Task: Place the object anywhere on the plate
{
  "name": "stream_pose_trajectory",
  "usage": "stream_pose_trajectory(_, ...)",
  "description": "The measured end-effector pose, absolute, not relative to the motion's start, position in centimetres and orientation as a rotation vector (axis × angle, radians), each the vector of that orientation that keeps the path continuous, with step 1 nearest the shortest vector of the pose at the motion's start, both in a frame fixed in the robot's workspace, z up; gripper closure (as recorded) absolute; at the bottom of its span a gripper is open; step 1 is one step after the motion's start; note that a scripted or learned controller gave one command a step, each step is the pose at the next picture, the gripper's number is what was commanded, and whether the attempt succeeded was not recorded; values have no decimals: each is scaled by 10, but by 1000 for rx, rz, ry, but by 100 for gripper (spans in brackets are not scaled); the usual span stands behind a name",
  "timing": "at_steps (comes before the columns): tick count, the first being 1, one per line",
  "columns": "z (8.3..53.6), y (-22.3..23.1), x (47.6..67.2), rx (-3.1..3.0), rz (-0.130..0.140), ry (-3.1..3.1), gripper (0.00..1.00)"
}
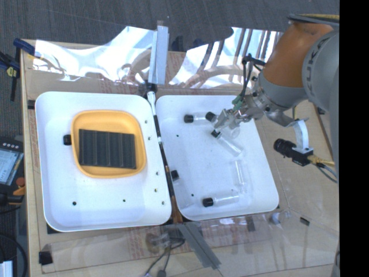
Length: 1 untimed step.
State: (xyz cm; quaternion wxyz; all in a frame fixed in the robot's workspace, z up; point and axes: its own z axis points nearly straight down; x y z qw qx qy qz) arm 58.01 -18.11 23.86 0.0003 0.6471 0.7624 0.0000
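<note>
Two white bins lie side by side on the surface (300, 212). The left bin (52, 195) carries one yellow plate (86, 126) with a dark ribbed insert in its middle. The right bin (190, 160) carries clear tubes with black caps. I count about four, but they are transparent and hard to separate: one near the top (196, 118), one at the bottom edge (219, 200), one upright along the right side (238, 175), and one tilted tube (228, 143) directly under the tool.

The tool (223, 123) hangs over the upper part of the right bin, above the black cap of the tilted tube. This tube runs from upper left to lower right. If the tool is apart or together, I cannot tell, and I see no tube between its parts.

I judge the grasp is not done yet. The plate lies well to the left of the tool, across the divider between the bins, so the coming move depends on this leftward path.
</note>
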Motion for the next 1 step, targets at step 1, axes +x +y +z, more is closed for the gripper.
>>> stream_pose_trajectory(1,239,-181,580,2032,0,2395,0)
